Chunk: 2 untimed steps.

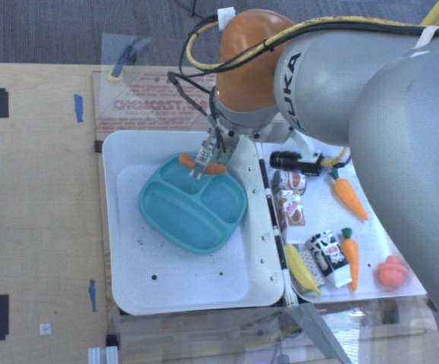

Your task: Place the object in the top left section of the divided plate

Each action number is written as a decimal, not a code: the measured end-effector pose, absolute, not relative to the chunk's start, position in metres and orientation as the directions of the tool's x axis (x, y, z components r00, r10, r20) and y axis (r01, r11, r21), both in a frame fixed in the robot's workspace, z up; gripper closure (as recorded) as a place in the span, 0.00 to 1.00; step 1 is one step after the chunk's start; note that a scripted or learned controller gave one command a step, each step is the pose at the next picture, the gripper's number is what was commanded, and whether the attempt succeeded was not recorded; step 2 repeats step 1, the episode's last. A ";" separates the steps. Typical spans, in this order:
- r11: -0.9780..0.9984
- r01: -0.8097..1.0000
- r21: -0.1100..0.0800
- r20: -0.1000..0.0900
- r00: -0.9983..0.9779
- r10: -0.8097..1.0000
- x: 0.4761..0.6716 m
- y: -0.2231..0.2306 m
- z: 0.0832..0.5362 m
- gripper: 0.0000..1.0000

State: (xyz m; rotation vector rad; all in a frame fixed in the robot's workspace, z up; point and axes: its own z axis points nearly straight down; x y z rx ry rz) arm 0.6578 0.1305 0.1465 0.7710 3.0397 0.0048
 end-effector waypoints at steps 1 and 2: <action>0.879 0.477 0.005 -0.005 -0.879 0.477 0.658 0.130 0.147 0.00; 0.879 0.477 0.005 -0.005 -0.879 0.477 0.658 0.130 0.147 0.00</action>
